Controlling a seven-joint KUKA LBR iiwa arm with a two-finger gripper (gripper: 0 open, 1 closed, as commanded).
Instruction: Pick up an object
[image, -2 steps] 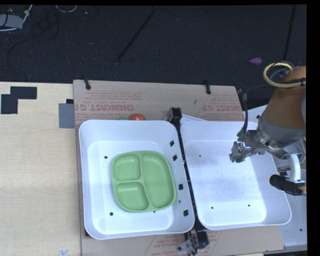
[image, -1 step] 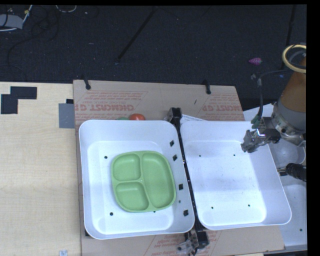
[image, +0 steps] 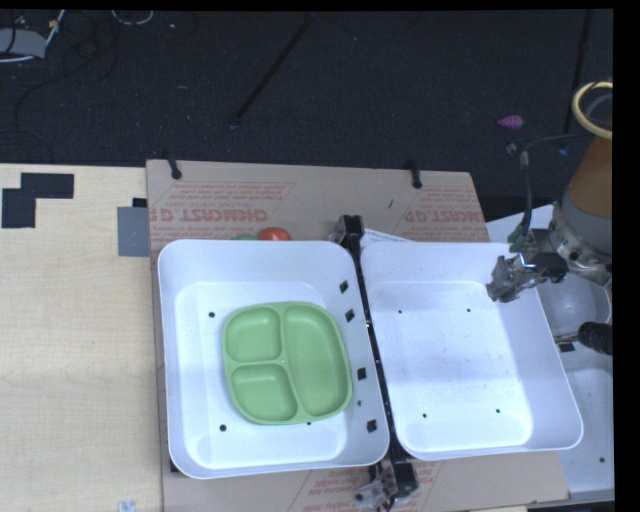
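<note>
Pale green plastic plate (image: 287, 362) with rounded corners and three compartments, two smaller ones on its left side and one long one on its right, lying flat and upright, slightly rotated, on the floor of the left shallow white bin (image: 190, 300).

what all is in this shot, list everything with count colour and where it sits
bins: 2, white, side by side on the bench
divided plate: 1, light green, three compartments, in the left bin
round object: 1, red-orange, behind the left bin's far rim
cardboard sheet: 1, brown with red print, under the bins
arm: 1, grey with orange band, at the view's right
gripper: 1, metallic, over the right bin's far right corner
</note>
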